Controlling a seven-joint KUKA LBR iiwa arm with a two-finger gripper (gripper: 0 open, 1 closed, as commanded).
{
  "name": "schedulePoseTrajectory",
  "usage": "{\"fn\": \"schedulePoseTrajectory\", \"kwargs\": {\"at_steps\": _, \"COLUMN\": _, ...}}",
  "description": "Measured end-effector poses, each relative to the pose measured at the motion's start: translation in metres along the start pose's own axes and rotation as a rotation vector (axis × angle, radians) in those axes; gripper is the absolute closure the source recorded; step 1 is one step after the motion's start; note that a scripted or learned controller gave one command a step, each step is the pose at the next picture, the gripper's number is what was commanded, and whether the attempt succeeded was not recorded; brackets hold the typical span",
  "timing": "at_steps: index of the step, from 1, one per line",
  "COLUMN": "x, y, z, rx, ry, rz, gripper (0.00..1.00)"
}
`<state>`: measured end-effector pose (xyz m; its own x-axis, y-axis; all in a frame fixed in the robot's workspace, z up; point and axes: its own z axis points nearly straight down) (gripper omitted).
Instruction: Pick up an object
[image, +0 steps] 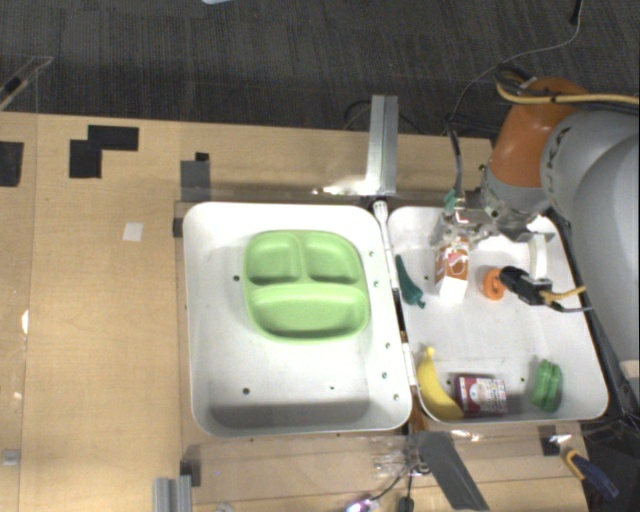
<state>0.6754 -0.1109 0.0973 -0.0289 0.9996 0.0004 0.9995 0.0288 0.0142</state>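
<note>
Bench: a pale wooden top (90, 300) bearing two shallow white bins side by side.
Left bin (215, 330): holds a light green divided plate (305, 283), lying flat with its three compartments facing up, slightly toward the far half of the bin.
Right bin (575, 340): holds all the small loose objects, and the arm works above it.
Arm (590, 190): grey, entering from the right, with its orange band (520, 150) above the wrist over the bin's far right corner.
Gripper (458, 222): low over the far part of the right bin, directly above the upper end of the packet.
Gripper state: it cannot be told from this view whether it is apart, together or clamped on anything.
Packet (452, 268): small, orange and white, in the far middle of the right bin, right at the gripper's tip; contact cannot be judged.
Orange ring-shaped piece (492, 283): just to the right of the packet, on the bin floor.
Dark teal piece (409, 285): slim, lying along the right bin's left wall, near the packet but apart from it.
Banana (436, 385): yellow, curved, in the near left corner of the right bin.
Dark red can (483, 393): on its side, just beside the banana along the near wall.
Green round object (547, 385): in the near right corner, apart from the can.
</note>
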Motion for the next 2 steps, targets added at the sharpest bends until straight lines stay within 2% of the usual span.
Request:
{"fn": "schedulePoseTrajectory", "kwargs": {"at_steps": 1, "x": -0.044, "y": -0.005, "z": -0.101, "rx": 0.006, "ry": -0.003, "rz": 0.106, "gripper": 1.00}}
{"fn": "schedulePoseTrajectory", "kwargs": {"at_steps": 2, "x": 0.015, "y": -0.053, "z": -0.110, "rx": 0.009, "ry": -0.001, "rz": 0.075, "gripper": 1.00}}
